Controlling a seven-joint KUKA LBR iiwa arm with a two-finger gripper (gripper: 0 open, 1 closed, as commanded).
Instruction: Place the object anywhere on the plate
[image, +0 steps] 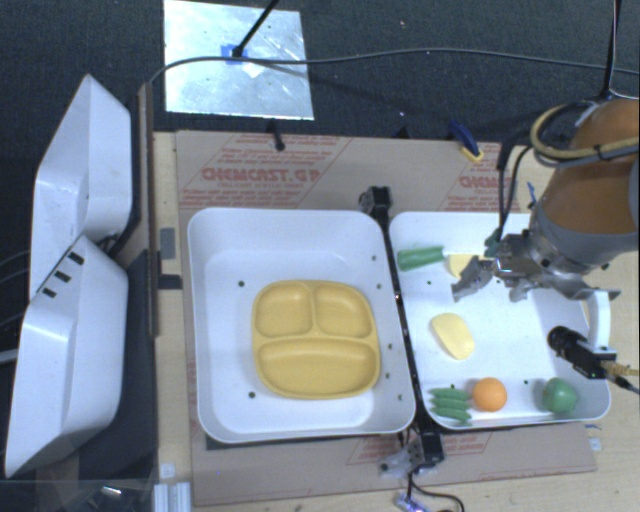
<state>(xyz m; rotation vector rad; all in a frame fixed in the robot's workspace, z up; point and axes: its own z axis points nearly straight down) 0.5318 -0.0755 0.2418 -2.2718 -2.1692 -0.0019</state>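
A yellow divided plate (317, 336) lies in the middle of the left bin (215, 300). In the right bin (520, 330) lie a green vegetable (420, 257), a small pale yellow piece (459, 265), a yellow oblong fruit (452, 335), green pea pods (451, 403), an orange (489, 394) and a green round fruit (560, 396). My gripper (493, 287) hangs over the upper part of the right bin, just right of the small yellow piece. Its fingers (468, 284) are spread open with nothing between them.
The raised ridge (397, 310) where the two bins meet runs between the plate and the objects. A black fitting (578, 352) sits by the right bin's right rim. White housings (75, 280) stand far left, off the bench.
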